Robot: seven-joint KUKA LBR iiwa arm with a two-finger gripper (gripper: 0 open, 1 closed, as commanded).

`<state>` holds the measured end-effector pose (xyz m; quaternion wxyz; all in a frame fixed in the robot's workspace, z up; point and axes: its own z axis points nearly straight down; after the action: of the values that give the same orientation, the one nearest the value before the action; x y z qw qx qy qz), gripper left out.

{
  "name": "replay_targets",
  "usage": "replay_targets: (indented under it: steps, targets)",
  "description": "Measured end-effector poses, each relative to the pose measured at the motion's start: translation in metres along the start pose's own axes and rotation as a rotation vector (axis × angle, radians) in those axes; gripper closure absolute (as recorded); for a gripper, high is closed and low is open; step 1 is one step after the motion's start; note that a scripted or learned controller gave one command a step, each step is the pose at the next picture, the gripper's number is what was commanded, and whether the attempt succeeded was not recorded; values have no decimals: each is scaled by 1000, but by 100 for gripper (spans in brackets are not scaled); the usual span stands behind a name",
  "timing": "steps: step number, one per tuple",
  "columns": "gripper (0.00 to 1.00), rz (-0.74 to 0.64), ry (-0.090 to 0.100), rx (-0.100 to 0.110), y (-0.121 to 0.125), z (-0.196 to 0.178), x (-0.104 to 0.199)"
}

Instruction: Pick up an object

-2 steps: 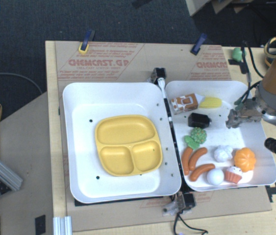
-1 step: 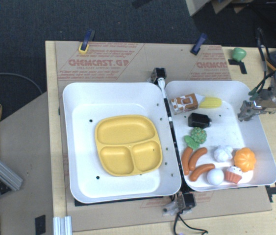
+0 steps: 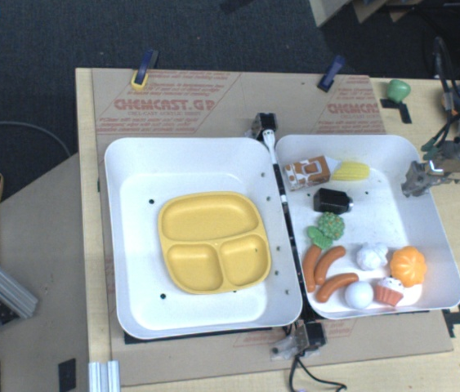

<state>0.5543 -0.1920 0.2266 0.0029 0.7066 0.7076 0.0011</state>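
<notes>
The right white bin [image 3: 426, 219] holds several toy foods: a brown and white block [image 3: 307, 171], a yellow corn piece [image 3: 350, 171], a black object [image 3: 332, 200], green broccoli [image 3: 326, 229], two orange sausages [image 3: 325, 264], a white ball [image 3: 371, 257], a white egg [image 3: 359, 295], an orange pumpkin [image 3: 408, 265] and a small cupcake [image 3: 389, 292]. My gripper [image 3: 419, 178] hangs over the bin's right rim, to the right of the corn and the black object. It touches none of the toys.
The left bin [image 3: 131, 219] holds a yellow divided plate [image 3: 212, 242]. A green object [image 3: 397, 90] lies on the bench behind the right bin. Clamps [image 3: 142, 70] sit at the board's far edge. Cables run along the right side.
</notes>
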Motion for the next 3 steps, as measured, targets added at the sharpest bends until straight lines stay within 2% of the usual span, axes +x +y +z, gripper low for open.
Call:
replay_targets:
  steps: [1,2,3]
  targets:
    - [100,-5,2,1,39,10,43]
    - [100,-5,3,0,65,-1,89]
    - [100,-3,2,1,104,12,121]
